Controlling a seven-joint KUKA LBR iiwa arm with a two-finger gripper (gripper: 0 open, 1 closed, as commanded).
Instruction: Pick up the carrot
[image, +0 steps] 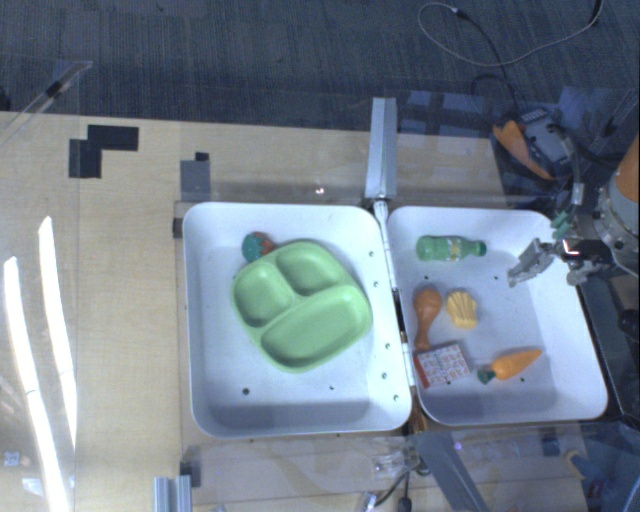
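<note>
Now, from left to right:
Left bin (210, 400): holds green divided plate (302, 303), with small red-and-green item (258, 244) at its upper left edge.
Right bin (570, 390): holds green bottle (450, 248), brown drumstick (427, 310), yellow shell-like piece (461, 309), red patterned card (442, 364).
Carrot (515, 365): lying flat near front right of right bin, green end to the left.
Gripper (545, 258): above right bin's upper right part, well apart from carrot; fingers spread open, nothing between.

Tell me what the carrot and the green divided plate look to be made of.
Carrot: probably moulded plastic toy food, with flat even orange and a green stub. Green divided plate: likely plastic too, one uniform pale green with smooth, soft-edged compartments and a faint sheen.
</note>
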